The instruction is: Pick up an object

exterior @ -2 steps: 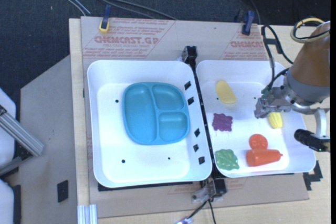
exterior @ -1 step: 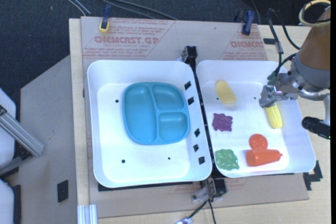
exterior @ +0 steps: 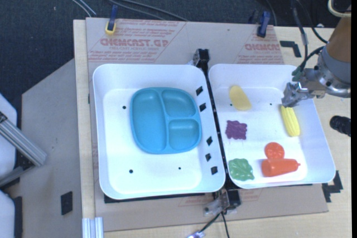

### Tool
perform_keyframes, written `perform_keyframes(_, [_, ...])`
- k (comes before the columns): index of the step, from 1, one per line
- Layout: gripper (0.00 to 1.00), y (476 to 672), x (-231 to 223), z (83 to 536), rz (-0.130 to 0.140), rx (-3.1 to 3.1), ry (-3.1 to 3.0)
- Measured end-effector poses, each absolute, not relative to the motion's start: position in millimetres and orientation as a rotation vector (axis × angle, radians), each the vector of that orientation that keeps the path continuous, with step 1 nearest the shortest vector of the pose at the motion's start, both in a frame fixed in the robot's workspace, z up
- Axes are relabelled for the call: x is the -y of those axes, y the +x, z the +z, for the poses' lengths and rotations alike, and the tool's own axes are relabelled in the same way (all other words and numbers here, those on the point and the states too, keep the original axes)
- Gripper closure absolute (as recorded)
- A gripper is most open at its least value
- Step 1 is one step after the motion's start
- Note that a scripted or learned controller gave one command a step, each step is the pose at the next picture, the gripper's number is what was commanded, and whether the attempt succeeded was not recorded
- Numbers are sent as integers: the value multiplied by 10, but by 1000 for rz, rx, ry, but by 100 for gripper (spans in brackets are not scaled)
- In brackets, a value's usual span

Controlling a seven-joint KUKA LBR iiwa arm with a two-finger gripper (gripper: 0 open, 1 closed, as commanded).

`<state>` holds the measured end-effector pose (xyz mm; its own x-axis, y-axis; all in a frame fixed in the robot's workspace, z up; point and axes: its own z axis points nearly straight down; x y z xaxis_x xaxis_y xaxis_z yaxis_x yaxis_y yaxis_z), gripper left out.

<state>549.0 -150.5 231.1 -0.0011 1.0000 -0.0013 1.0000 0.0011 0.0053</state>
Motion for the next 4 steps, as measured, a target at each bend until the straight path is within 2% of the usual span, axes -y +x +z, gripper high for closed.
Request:
perform_keyframes(2, [100,5656,399,2167,0,-2230,2218])
perform_keyframes(3, [100,5881,-127,2247,5,-2227,2214])
perform_keyframes(4, [100,5901,-715,2263,4,-2229,2215])
